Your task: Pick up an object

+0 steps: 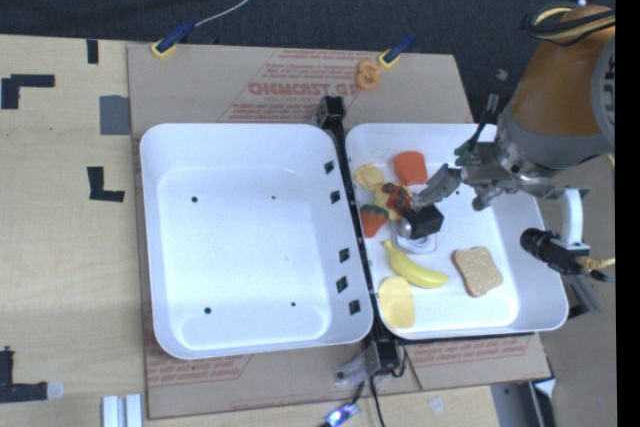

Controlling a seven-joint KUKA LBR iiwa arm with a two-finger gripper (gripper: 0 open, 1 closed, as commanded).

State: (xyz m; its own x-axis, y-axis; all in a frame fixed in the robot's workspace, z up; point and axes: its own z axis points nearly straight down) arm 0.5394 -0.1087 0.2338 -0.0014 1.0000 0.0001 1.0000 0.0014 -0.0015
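Dark gripper (420,221) tips blurred among toys (385,200)

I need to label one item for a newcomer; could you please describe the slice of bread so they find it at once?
Look in the right bin, toward its near right corner. The slice of bread lies there, right of the banana. It is the only tan, squarish, speckled piece.

arm (560,105) cut off at the right edge, small items (385,200) beneath gripper (420,223) too jumbled to identify
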